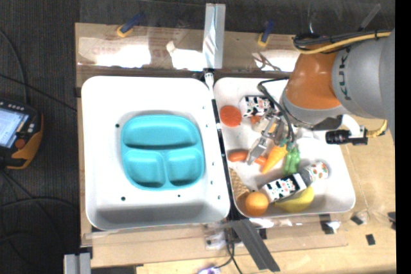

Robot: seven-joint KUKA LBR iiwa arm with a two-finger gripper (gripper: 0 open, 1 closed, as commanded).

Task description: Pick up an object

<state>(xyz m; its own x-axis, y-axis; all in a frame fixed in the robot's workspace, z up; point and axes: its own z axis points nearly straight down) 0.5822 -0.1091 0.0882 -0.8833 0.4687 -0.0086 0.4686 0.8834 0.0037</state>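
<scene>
Up top and closest to the lens, the arm's orange band (313,83) looms over the right bin (343,199) at its 2 o'clock corner. From there the gripper (260,149) slants down toward 8 o'clock and ends near the bin's middle. Open or closed? I cannot tell, the tip is too small and cluttered to read, and nothing can be seen held in it.

Its tip sits just beside the carrot (273,158), which lies at about 4 o'clock from it, though contact is unclear. A green piece (293,156) lies against the carrot's far side.

Now the count in the right bin:
- Two black-and-white spotted items: one (255,106) at 12 o'clock, one (284,187) at 6 o'clock.
- One carrot.
- One banana (300,200), tucked under the lower spotted item.
- One orange fruit (256,203) at 7 o'clock, near the rim.
- One round red-orange piece (230,115) at 10 o'clock.
- One smaller orange piece (237,155) at 9 o'clock.
- One small canister (318,170) at 4 o'clock.

Nine things, then, all lying in the bin.

Over in the left bin (103,106) there is just one turquoise plate (162,149), dead centre, split into three compartments.
</scene>
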